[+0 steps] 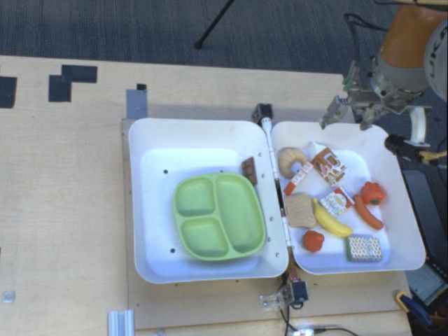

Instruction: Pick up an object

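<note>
A pale wooden bench (63,187) spread left of the claw; dark blue-grey carpet (140,12) lay beyond it.

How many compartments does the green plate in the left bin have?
3. The green plate has one small compartment at its upper left, one small compartment at its lower left, and one long compartment along its right side. None seems hidden.
</note>
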`<state>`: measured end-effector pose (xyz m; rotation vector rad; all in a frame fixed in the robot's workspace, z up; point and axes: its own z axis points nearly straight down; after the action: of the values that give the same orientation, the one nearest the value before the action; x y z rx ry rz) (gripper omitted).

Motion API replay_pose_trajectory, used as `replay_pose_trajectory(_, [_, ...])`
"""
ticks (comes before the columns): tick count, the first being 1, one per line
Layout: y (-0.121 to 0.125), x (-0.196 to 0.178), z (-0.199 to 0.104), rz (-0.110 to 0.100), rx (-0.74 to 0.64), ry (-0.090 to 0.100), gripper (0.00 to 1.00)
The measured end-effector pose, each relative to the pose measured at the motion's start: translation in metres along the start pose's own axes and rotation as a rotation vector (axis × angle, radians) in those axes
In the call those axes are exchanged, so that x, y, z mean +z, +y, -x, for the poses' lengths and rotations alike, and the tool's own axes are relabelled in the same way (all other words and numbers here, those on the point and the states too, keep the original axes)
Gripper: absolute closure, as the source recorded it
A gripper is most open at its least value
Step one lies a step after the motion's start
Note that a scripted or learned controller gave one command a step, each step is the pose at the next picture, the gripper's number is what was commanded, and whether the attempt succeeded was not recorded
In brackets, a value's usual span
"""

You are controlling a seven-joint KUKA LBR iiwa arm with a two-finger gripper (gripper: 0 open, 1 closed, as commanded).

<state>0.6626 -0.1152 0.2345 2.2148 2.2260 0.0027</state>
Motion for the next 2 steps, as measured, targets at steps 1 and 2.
replay_pose_trajectory(1, [-0.104, 0.103, 0.031, -0.004, 0.003, 0.0, 0.0])
replay_pose_trajectory(2, [-0.171, 0.146, -0.007, 0.009, 0.004, -0.002, 0.0])
